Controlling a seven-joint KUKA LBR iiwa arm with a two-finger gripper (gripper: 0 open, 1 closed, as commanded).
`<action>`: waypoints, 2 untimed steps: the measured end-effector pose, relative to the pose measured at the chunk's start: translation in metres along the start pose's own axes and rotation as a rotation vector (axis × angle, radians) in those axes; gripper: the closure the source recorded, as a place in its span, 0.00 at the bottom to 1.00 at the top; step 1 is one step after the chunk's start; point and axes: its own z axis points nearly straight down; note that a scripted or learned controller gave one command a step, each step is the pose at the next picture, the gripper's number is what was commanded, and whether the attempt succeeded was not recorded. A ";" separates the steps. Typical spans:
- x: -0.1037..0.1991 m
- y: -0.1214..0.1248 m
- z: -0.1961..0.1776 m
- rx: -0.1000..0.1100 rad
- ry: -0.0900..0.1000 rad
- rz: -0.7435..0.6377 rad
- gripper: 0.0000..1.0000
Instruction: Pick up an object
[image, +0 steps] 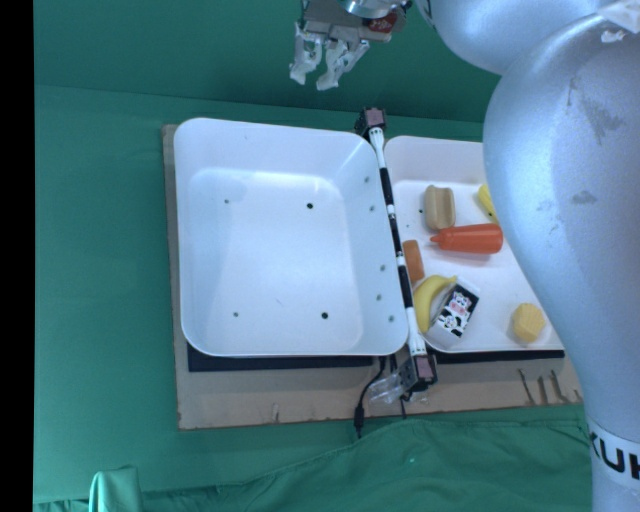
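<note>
Hovering high at about twelve o'clock in the view, beyond the far rim of the bins, the gripper (327, 62) hangs with its pale fingers (301, 62) spread apart and nothing between them. The arm (560, 200) sweeps in from three o'clock and covers much of the right bin (415, 150).

Everything worth picking lies in that right bin, at roughly three o'clock from the centre of the bench. A hot dog (439, 206) sits toward the far side, with an orange bottle (468, 238) lying flat just beside it. A small carrot (413, 260) rests against the divider rail (392, 225), a banana (431, 297) touches a black-and-white carton (456, 310), and a yellow lump (527, 322) sits apart near the front edge. A sliver of something yellow (485, 200) peeks out beside the arm. The left bin (200, 150) shows a bare white floor with a few dark dots.

The main risk, as I judge it, is a descent over the wrong place: the gripper is well apart from every object, and a drop straight down from here would meet green cloth (100, 250). A second risk lies in the crowding: the banana and carton touch, so fingers closing on one may shove the other or catch both. The carrot hugs the rail, leaving little room for a finger on that side. The bottle, lying on its rounded side, could roll out of a closing grasp.
</note>
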 end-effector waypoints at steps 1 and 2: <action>0.025 0.000 -0.099 -0.004 0.001 0.000 1.00; 0.023 0.000 -0.045 0.016 -0.005 0.005 1.00</action>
